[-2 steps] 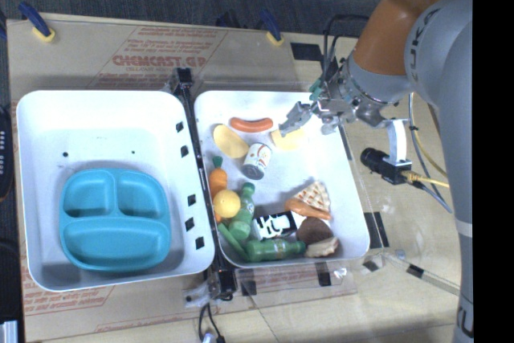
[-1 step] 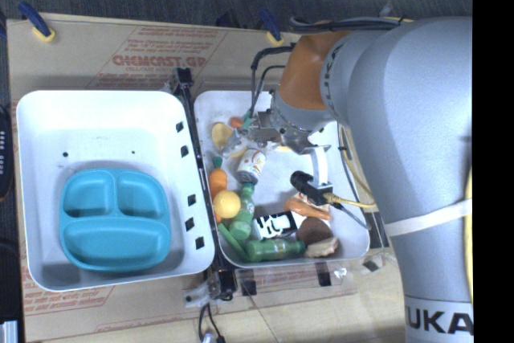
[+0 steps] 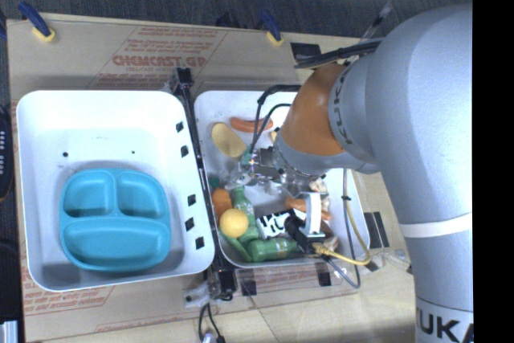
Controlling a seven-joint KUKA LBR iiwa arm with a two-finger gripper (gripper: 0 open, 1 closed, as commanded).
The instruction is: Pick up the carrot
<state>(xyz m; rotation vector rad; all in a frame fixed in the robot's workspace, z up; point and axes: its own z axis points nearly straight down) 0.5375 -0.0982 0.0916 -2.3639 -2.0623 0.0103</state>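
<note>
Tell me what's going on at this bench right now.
A grey robot arm with an orange band reaches from the right into the right bin, which holds a pile of toy food. Its gripper is low over the pile, near a yellow lemon, some green pieces and an orange item that may be the carrot. Whether anything is grasped can't be seen. The left bin holds a blue divided tray.

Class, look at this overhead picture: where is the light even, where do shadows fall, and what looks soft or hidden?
Camera view: even light on the left white bin; the blue sectioned plastic tray casts a soft shadow; the grey arm with orange band shades and covers much of the cluttered right white bin; small items there look soft.
</note>
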